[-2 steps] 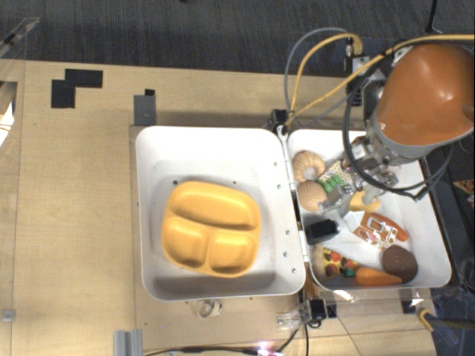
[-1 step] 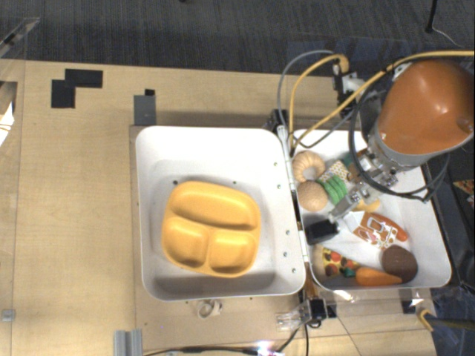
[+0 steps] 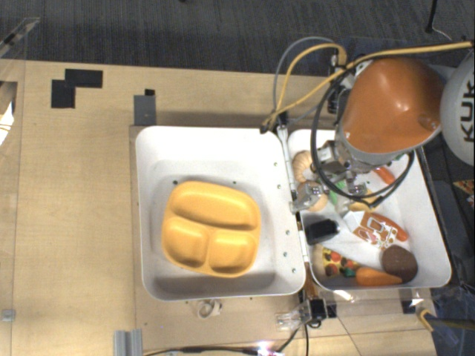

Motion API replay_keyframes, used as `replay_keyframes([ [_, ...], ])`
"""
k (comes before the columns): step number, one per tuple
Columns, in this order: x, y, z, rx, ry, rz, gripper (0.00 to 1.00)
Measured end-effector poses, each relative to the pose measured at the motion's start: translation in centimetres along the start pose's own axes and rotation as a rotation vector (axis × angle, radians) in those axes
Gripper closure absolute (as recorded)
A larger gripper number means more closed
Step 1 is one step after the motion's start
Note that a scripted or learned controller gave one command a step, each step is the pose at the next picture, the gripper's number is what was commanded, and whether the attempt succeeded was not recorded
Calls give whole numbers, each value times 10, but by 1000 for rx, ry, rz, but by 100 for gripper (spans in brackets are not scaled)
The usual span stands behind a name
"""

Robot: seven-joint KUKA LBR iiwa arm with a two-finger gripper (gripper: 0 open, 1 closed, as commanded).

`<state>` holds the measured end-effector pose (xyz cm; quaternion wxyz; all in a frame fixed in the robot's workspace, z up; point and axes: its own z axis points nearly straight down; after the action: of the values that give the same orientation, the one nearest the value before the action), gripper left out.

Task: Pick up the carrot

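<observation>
Orange carrot [image 3: 376, 277], tapered and smooth, lying flat and roughly level along the near wall of the right white bin [image 3: 438, 243], thick end toward the bin's middle, narrow tip pointing toward its outer side

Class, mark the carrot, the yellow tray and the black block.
carrot [image 3: 375, 277], camera view, middle of its orange body
yellow tray [image 3: 211, 228], camera view, central divider
black block [image 3: 320, 229], camera view, top face
</observation>
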<state>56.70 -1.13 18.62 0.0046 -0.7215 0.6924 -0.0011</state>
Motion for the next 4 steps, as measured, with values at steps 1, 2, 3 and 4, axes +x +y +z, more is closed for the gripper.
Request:
replay_keyframes([
  [1,-31,43,-86,7,1,-125,0],
  [2,-27,57,-143,6,1,-342,0],
  [3,28,40,-64,-7,0,-407,0],
  [4,-69,16,2,-3,-2,-219,0],
])
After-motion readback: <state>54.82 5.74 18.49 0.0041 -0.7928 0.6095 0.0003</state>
